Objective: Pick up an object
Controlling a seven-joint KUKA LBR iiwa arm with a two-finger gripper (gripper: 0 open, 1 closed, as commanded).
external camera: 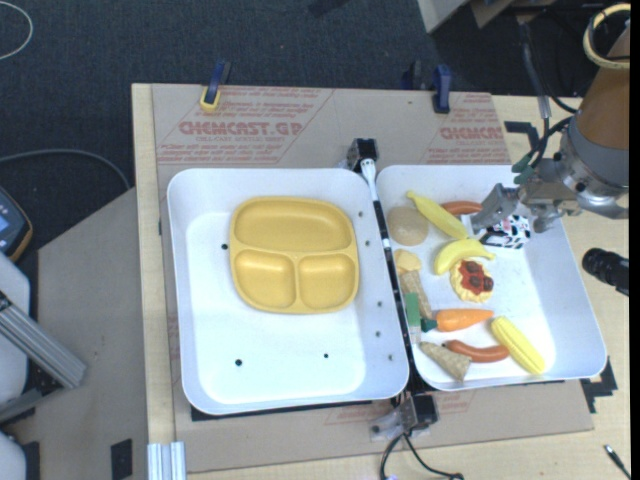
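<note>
While the grey arm with its orange band (605,118) reaches in from the right, its hand (505,218) hangs low over the upper part of the right white bin (570,288). Whether it is released or clenched cannot be told from this angle. Just beneath it lies a small black-and-white patterned toy (510,233), touching or nearly touching the metal of the hand; whether it is gripped cannot be told.

Beside that, two yellow plastic bananas sit near each other, one straight (435,213) and one curved (460,255), with a red sausage (462,208) behind the first. A round beige biscuit-like disc (408,226) lies by the bin's left wall. Lower down come a small round pizza piece with red topping (472,280), an orange carrot (463,319), a yellow corn cob (520,344), another red sausage (480,350) and a tan wedge (445,360).

Over in the left white bin (200,348), a yellow three-compartment plastic tray (295,253) rests alone. Both bins sit side by side on the brown cardboard-covered worktop (160,128).
</note>
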